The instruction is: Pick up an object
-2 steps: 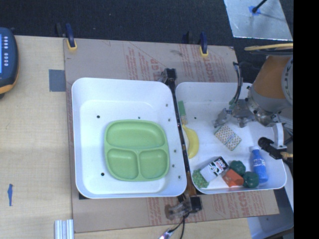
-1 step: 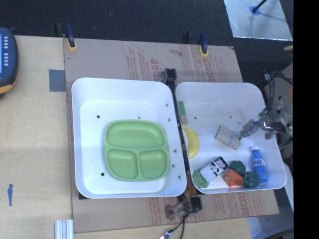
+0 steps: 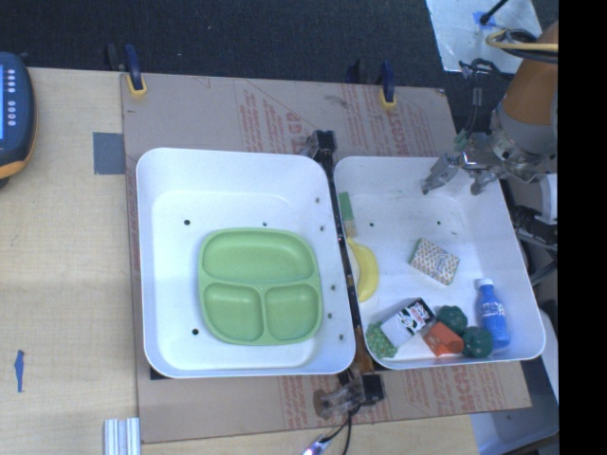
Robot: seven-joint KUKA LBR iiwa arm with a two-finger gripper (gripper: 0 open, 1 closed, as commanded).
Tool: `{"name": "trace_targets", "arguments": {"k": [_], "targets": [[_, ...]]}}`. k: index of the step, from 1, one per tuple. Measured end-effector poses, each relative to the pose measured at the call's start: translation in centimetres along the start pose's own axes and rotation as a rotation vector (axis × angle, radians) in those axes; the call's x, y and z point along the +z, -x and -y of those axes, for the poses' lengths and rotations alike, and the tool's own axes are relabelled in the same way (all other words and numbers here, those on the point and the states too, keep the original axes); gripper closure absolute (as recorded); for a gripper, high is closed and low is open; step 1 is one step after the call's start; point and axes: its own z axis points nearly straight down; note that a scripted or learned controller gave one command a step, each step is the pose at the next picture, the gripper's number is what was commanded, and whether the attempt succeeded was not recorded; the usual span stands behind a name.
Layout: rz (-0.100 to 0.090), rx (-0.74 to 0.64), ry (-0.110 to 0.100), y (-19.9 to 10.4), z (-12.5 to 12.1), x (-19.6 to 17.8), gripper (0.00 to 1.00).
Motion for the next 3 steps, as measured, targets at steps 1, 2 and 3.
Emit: {"name": "trace_targets", "arguments": {"k": [1,2,3], "targets": [[0.000,0.007,-0.001,1.5,10.5,5.1,0.00],[0.002,-0.001,0.007,-2.4,1.3,4.9,0.00],[0.002,0.006,-0.010,-0.5,11.6,3.9,0.00]]}}
